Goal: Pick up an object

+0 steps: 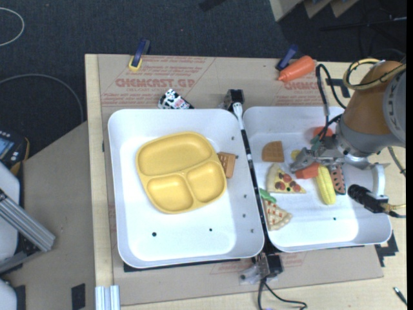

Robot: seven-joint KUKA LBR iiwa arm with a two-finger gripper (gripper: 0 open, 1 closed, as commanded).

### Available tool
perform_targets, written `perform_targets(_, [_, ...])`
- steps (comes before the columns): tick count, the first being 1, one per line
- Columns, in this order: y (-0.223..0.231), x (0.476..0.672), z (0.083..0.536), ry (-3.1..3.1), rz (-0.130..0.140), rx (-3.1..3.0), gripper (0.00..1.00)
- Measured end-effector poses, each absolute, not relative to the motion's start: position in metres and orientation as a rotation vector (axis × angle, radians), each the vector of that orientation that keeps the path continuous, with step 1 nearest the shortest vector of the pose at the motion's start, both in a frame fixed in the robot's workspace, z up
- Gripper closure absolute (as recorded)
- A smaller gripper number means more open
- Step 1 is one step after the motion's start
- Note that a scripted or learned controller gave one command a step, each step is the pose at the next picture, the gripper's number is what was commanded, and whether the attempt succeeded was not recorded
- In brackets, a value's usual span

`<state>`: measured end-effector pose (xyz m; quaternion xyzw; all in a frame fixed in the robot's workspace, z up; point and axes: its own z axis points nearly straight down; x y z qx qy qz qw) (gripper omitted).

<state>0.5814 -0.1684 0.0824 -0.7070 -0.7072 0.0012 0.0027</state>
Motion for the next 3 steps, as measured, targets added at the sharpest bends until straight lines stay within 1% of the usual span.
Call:
perform_targets(1, [-0.169,0.583,0.096,-2.222,-0.004,-2.224,1.0])
perform_targets(2, [-0.166,0.592,0.143,-2.227,-0.004,-2.225,1.0])
perform_targets(3, [-0.173,0.585,0.194,-2.225,-0.004,-2.227,1.0])
